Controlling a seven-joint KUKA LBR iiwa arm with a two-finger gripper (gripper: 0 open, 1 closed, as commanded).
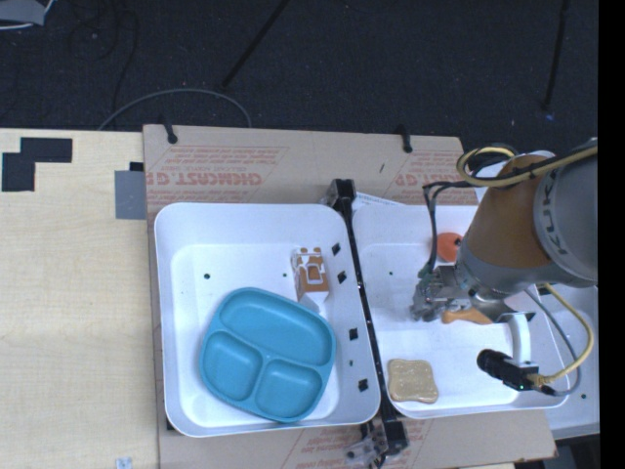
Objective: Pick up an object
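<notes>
Two white bins sit side by side on a cardboard sheet [273,169] over the pale counter [68,311].

Left bin [195,262]: a blue divided plate [266,353] lies flat and fills most of the near half. A small orange-and-white toy [312,270] stands just beyond the plate's far right edge, close to the wall between the bins.

Right bin [391,262]: the arm [527,228] reaches in from the right. The gripper [428,299] is low over the bin floor, about mid-bin. Whether it is spread or closed cannot be told from this angle, and nothing can be seen held.

Candidate objects in this bin:
- a small orange piece [461,314], just right of the gripper and partly under the wrist; contact cannot be told.
- a red-orange round item [447,244], on the far side of the gripper and partly hidden by the arm.
- a tan flat slab [412,380], lying in the near left corner, apart from the gripper.
</notes>
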